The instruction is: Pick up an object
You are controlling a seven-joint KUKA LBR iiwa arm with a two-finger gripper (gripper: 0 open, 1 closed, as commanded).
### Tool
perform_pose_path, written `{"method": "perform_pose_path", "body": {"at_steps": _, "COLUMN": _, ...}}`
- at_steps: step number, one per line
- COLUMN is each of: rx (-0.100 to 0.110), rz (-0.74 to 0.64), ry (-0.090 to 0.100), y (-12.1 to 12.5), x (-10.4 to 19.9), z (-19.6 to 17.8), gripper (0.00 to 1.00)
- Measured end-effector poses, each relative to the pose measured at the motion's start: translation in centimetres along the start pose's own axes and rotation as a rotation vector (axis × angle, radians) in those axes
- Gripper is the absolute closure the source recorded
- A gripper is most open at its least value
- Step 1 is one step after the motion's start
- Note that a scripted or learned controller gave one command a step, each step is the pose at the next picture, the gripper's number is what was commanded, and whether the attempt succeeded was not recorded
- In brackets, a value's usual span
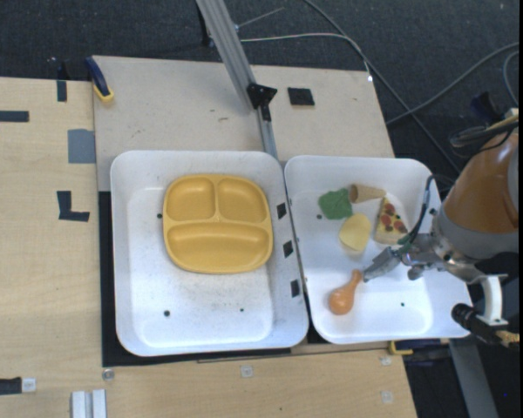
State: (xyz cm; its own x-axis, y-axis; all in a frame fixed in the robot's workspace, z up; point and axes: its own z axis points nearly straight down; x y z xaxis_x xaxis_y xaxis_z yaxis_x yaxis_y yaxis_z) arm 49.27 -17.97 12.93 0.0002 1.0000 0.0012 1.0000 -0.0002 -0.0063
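Observation:
The right bin (366,320) holds several toy foods: a green leafy piece (335,203), a cone-shaped piece (365,192), a pizza slice (390,219), a pale yellow piece (356,232) and an orange drumstick (345,293). My gripper (390,263) hangs low over the right bin, between the pizza slice and the drumstick, its fingers pointing left. The finger nearest the drumstick ends just right of the drumstick's thin end. Nothing shows between the fingers.
The left bin (139,259) carries a yellow divided plate (218,223) in its upper half. A metal pole (231,46) slants down to the bins' shared back edge. Cables run across the dark floor behind the bench.

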Motion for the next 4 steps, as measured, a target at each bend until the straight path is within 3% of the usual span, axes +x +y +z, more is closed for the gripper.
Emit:
{"method": "perform_pose_path", "body": {"at_steps": 1, "rx": -0.011, "rz": -0.001, "ry": 0.001, "y": 0.3, "x": 0.0, "z": 4.0, "gripper": 0.00}}
{"method": "perform_pose_path", "body": {"at_steps": 2, "rx": -0.017, "rz": -0.002, "ry": -0.005, "y": 0.4, "x": 0.0, "z": 2.9, "gripper": 1.00}}
{"method": "perform_pose_path", "body": {"at_steps": 4, "rx": -0.010, "rz": -0.003, "ry": -0.002, "y": 0.0, "x": 1.2, "z": -7.9, "gripper": 1.00}}
